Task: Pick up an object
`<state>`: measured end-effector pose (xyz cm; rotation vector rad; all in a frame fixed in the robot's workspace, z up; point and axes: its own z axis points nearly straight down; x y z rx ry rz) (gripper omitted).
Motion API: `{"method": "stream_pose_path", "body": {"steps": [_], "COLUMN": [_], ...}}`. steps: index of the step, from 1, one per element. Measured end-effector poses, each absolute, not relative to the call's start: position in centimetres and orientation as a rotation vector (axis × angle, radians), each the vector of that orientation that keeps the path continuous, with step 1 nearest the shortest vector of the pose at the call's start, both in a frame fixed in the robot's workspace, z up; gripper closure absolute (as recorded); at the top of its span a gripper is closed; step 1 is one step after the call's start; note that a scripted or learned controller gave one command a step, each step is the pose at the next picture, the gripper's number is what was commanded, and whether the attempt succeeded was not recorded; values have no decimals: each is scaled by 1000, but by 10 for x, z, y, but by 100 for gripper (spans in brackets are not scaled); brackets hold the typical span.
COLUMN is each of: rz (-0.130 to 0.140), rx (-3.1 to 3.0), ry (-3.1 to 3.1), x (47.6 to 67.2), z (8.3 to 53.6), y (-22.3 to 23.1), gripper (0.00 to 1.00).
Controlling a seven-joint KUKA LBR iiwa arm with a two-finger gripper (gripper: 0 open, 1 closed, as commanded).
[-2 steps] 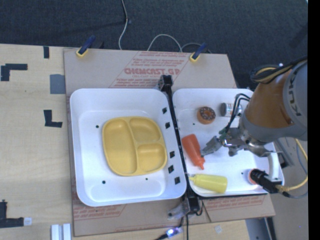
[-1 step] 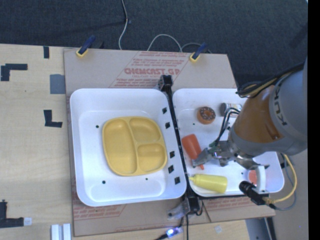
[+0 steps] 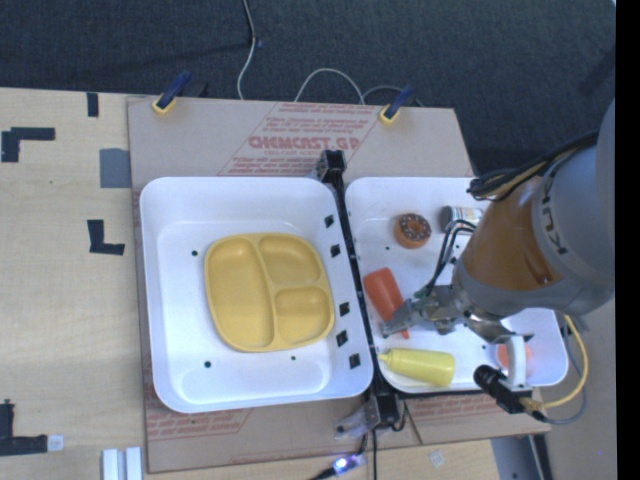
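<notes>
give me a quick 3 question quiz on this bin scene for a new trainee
1. True or false: the yellow divided tray lies in the right bin.
2. Which item lies nearest the front wall of the right bin? A) brown donut-like round B) yellow bottle C) orange block
3. Fill in: the pincer is down in the ____ bin, close beside the orange block.

Key
1. False; it lies in the left bin.
2. B
3. right
</notes>
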<state>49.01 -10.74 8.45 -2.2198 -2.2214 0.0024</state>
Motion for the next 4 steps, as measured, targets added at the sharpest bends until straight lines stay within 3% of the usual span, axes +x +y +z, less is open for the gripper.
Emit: {"method": "stream_pose_path", "body": {"steps": [1,4], "rz": [2,-3], "rx": [-2221,-2223], "ry": [-2223,-2225], "x": [491,487], "z": [95,228], "y": [-108,-117], "gripper": [100,100]}}
